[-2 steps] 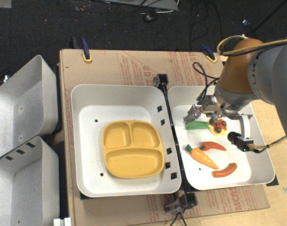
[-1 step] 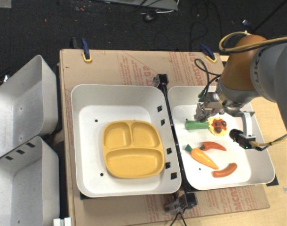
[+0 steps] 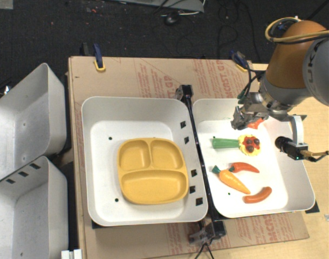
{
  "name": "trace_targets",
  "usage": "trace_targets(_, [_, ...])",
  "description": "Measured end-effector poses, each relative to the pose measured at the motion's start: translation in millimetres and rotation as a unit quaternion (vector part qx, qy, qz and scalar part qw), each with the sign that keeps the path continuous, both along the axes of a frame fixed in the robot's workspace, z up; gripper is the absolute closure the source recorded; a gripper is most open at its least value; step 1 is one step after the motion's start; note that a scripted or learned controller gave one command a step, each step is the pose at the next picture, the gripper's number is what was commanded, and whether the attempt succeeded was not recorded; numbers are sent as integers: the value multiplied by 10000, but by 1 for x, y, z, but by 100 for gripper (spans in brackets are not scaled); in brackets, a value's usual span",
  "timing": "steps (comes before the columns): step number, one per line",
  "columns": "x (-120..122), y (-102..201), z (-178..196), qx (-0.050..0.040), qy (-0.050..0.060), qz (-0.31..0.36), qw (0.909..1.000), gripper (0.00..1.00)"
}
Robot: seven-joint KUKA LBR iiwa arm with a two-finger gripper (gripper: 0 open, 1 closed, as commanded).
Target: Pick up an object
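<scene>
1. Toys for picking lie in the right bin [image 3: 299, 196], below the claw [image 3: 244, 120]; the left bin [image 3: 94, 161], well to the claw's left, bears a yellow divided plate [image 3: 152, 170].
2. Flower toy [image 3: 237, 143], green stem and yellow head, lies just below the claw, its long axis left to right.
3. Carrot [image 3: 233, 181], orange pepper [image 3: 244, 167] and sausage [image 3: 257, 195] lie farther below.
4. A small orange-red piece [image 3: 256, 123] sits just right of the claw, touching or nearly so; whether it is held, and how the claw stands, I cannot tell.
</scene>
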State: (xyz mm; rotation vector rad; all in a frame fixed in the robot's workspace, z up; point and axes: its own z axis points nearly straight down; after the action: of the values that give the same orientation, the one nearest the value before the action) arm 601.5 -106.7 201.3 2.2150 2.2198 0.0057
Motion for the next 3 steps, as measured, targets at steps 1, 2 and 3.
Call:
trace_targets(1, [-8, -4, 57, -2, -1, -3, 10000, 100])
trace_targets(2, [-7, -5, 87, 0, 10, 1, 10000, 100])
trace_targets(3, [-7, 47, 67, 16, 45, 26, 10000, 100])
